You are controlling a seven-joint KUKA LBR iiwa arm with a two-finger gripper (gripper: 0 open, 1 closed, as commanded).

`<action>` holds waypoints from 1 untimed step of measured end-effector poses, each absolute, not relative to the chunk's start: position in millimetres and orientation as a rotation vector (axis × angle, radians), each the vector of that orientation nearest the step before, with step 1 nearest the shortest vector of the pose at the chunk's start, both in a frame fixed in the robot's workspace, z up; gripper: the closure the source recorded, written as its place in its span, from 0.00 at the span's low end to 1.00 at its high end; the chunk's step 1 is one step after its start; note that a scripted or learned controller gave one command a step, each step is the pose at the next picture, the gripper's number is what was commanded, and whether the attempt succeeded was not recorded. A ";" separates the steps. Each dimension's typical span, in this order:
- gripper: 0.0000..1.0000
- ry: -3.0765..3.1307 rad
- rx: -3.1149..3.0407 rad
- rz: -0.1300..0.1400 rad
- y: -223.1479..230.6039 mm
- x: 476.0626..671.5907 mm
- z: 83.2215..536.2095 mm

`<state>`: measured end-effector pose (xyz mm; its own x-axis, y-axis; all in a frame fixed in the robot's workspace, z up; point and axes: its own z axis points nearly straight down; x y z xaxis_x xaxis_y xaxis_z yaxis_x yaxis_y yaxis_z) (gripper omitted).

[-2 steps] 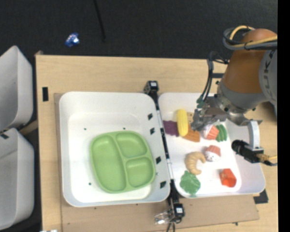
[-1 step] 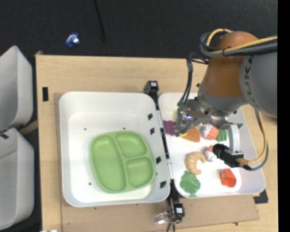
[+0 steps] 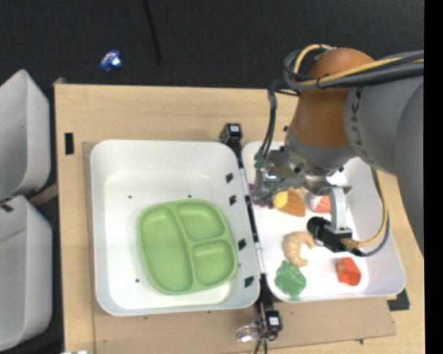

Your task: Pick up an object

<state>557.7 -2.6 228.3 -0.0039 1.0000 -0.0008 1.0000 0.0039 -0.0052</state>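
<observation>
Jaws first: I am not managing to read them, because the wrist and its cables are covering that part, so I cannot tell whether the gripper (image 3: 279,189) is open, closed, or gripping anything.

I am taking the yellow-orange piece (image 3: 292,202) as the most likely target, since it is lying just beside the gripper, at the upper left part of the right bin (image 3: 380,275). It looks small and rounded, so I am judging that it may roll or slip away if the descent is off centre. To do this step well, I am advising myself to centre over the piece, come down straight, close slowly, and lift only a little before checking that something is really between the jaws.

Other candidates are lying further out. A croissant-shaped toy (image 3: 298,247) is resting near the middle of the same bin, a green piece (image 3: 289,279) is sitting below it close to the front wall, and a red piece (image 3: 347,271) is lying well apart to the right. The croissant seems the easier shape, being longer and apart from its neighbours.

I am also watching the divider side, because the gripper is working very near the wall shared with the left bin (image 3: 107,271), which is carrying a green divided tray (image 3: 184,247). The arm (image 3: 328,116) is hanging over the bench (image 3: 74,113) from the right.
</observation>
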 end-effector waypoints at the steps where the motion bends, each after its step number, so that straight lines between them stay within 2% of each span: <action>1: 1.00 -2.226 -2.216 0.001 0.9 552.7 249.3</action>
<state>552.7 0.9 249.3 -0.0047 1.0000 -0.0001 1.0000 0.0047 -0.0006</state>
